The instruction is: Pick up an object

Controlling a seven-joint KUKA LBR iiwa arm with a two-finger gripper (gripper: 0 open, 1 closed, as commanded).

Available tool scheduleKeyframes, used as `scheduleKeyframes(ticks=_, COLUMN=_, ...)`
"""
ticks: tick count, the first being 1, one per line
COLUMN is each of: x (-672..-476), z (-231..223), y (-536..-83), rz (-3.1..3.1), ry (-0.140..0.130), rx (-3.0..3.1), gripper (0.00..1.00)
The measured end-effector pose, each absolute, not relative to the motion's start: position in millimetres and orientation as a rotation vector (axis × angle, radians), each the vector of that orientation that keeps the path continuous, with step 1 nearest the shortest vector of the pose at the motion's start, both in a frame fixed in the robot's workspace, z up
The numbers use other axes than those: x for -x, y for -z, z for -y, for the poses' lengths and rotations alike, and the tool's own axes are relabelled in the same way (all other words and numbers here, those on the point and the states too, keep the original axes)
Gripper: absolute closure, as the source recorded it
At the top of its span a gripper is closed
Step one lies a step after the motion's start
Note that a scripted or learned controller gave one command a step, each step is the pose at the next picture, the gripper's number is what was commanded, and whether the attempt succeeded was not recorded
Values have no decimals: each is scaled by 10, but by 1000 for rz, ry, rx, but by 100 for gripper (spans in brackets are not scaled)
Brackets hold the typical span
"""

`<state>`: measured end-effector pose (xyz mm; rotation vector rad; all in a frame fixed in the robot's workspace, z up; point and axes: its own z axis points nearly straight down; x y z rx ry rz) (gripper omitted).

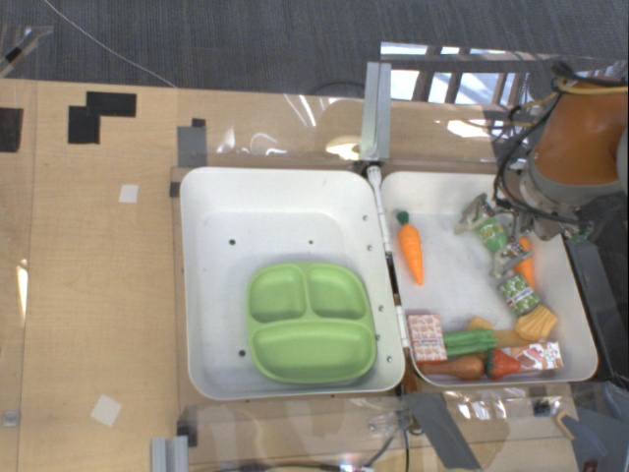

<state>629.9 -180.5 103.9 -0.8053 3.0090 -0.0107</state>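
Note:
My gripper (491, 234) hangs low over the back right part of the right bin (447, 264), under the grey wrist with its orange band (580, 136). Its fingers (472, 214) stand apart, so it is open. A small green-labelled can (489, 232) lies between them. A second green can (516, 291) and a small orange piece (528, 269) lie just in front. An orange carrot (411, 249) lies apart at the bin's left side.
Along the right bin's front wall lie a red-and-white box (427, 337), a green vegetable (470, 342), a brown sausage-like piece (457, 366), a red item (503, 364) and a tan piece (537, 323). The left bin (216, 214) holds a green divided plate (311, 321).

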Motion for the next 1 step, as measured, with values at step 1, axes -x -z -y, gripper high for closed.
scheduleKeyframes(ticks=1, x=-6243, z=1810, y=-884, rz=-3028, ry=5, rx=794, gripper=0)
